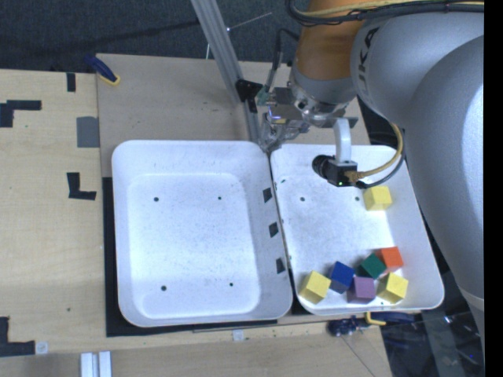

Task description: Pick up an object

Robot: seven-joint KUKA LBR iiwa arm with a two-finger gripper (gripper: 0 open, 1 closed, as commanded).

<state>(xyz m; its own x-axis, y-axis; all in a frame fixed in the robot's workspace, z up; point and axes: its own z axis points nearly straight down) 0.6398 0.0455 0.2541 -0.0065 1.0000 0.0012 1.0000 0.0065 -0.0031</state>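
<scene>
Closest to the camera, six cubes cluster along the near wall of the right bin [326, 226]: left yellow cube [316, 286], blue cube [342, 274], purple cube [363, 288], green cube [372, 267], orange cube [391, 257] and right yellow cube [395, 287], touching or just beside one another. The lone yellow cube [378, 198] rests apart from them, farther back, near the bin's right wall. Between it and the cluster, and across to the bin's left wall, the floor is bare white. The left bin [189, 226] shows a white floor ringed by a raised rim. Both bins meet along a shared ridge on the worktop [47, 234]. My pincer [271, 136] hangs at the far end of that ridge, over the right bin's far left corner. I cannot tell whether it is released or clenched. The lone yellow cube lies to its right and nearer the camera. The cluster lies well apart from my pincer, by the opposite wall.
</scene>
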